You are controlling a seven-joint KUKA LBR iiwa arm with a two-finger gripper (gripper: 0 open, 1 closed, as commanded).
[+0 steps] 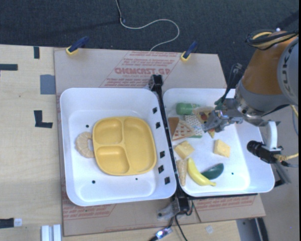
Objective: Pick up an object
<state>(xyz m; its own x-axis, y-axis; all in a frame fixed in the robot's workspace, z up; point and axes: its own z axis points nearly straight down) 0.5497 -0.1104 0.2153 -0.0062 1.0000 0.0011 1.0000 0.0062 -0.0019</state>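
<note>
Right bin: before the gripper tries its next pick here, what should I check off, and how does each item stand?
1. Gripper over the right bin: ok.
2. Item seen between its fingers: cannot tell.
3. Banana lying uncovered: ok.
4. Cheese cube apart from its neighbours: ok.
5. Pizza slice free of neighbouring pieces: not ok, they crowd it.
6. Yellow plate in the left bin, away from the arm: ok.

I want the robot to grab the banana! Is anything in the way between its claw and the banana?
Somewhat. The gripper hovers near the pizza slice, and a yellow cheese cube lies partly between it and the banana.
</note>
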